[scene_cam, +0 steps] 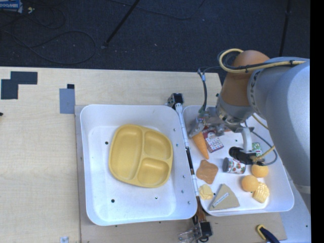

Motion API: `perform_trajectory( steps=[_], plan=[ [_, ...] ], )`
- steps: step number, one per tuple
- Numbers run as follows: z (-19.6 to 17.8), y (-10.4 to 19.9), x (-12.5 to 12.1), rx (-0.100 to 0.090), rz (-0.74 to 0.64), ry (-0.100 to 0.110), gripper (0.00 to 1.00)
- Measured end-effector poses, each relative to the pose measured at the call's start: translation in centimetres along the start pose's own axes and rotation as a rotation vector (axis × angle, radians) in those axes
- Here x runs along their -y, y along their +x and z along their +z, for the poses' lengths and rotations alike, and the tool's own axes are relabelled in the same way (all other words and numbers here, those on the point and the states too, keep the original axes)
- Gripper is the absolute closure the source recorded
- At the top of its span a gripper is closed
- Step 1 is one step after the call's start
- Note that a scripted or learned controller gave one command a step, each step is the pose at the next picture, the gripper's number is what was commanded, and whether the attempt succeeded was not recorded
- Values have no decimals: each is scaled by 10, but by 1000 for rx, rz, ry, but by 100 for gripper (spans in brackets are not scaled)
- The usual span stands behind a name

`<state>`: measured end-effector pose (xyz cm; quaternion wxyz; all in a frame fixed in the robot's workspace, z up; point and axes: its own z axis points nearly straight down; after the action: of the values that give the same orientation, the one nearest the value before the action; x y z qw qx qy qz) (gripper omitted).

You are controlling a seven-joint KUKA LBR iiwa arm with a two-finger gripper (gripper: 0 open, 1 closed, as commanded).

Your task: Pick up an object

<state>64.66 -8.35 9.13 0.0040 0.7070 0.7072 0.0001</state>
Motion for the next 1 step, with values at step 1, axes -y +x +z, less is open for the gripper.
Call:
perform_trajectory(
  steps=[1],
  plan=[
    [-11,0,-3,0,-1,-5,100]
  ],
)
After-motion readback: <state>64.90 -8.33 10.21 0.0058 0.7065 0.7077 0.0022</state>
